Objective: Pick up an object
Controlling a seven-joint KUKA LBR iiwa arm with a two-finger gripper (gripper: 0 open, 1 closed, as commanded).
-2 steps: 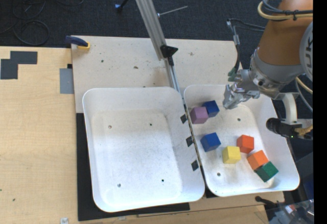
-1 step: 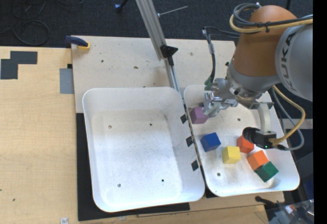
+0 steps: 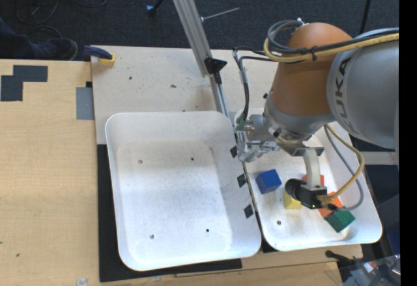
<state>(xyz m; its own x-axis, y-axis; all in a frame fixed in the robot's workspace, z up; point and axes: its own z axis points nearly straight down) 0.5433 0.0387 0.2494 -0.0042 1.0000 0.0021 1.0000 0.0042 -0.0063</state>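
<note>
1. Blue block (image 3: 268,181) lies in the bin (image 3: 306,231) nearest our arm, close to its wall.
2. Our gripper (image 3: 251,144) hangs just beside the blue block, up by that wall.
3. We cannot tell if its jaws are open or closed.
4. A yellow block (image 3: 291,201) sits near, so we might bump it.

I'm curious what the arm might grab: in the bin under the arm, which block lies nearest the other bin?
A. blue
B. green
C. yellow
A: the blue block sits closest to the side that meets the other bin, while the yellow block and green block lie farther from it.
</note>
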